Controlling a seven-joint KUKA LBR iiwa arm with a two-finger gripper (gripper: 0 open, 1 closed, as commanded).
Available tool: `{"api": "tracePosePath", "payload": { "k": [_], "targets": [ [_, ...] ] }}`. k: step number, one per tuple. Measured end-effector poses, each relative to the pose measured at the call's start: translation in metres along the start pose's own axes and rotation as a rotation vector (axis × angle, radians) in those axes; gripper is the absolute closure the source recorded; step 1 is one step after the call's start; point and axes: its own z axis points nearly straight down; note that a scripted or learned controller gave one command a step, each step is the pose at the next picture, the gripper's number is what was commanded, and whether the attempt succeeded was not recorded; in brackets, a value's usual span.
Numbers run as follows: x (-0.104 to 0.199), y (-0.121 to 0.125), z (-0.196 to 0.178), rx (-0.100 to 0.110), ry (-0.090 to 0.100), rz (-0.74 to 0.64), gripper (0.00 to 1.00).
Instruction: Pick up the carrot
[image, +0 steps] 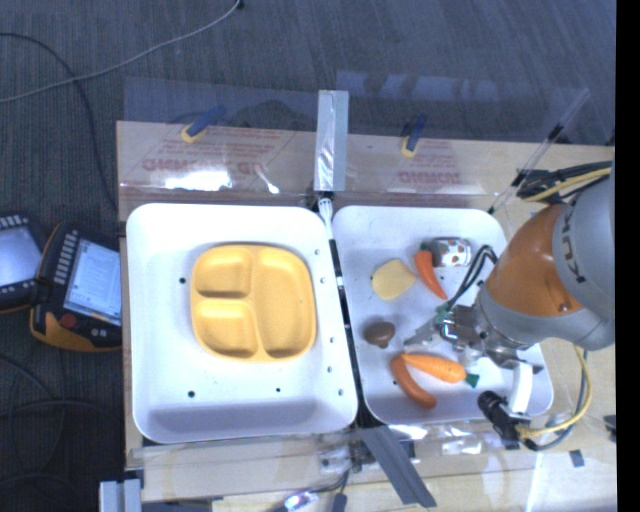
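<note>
In the right-hand white bin (352, 300), a carrot (437, 367) with a green stub at its end lies flat near the front wall, touching a reddish sausage (412, 382) that lies just in front of it; a second, smaller carrot (430, 272) lies tilted farther back beside a pale yellow potato-like piece (393, 279), and a small brown lump (379, 333) sits between them toward the bin's left wall. The pincer (462, 330) hangs low over the bin just behind and to the right of the front carrot, and whether it stands apart or together cannot be told. The left bin (160, 390) on the table (135, 145) carries a yellow divided tray (253, 301).
</note>
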Motion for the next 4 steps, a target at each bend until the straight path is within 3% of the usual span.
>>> {"api": "tracePosePath", "payload": {
  "k": [1,2,4],
  "targets": [
    [-0.0121,0.0040,0.0001,-0.002,0.002,-0.114,0.00],
    [-0.0111,0.0039,0.0002,-0.004,0.003,-0.043,0.00],
    [-0.0100,0.0034,0.0001,-0.006,-0.002,-0.033,0.00]
  ]
}}
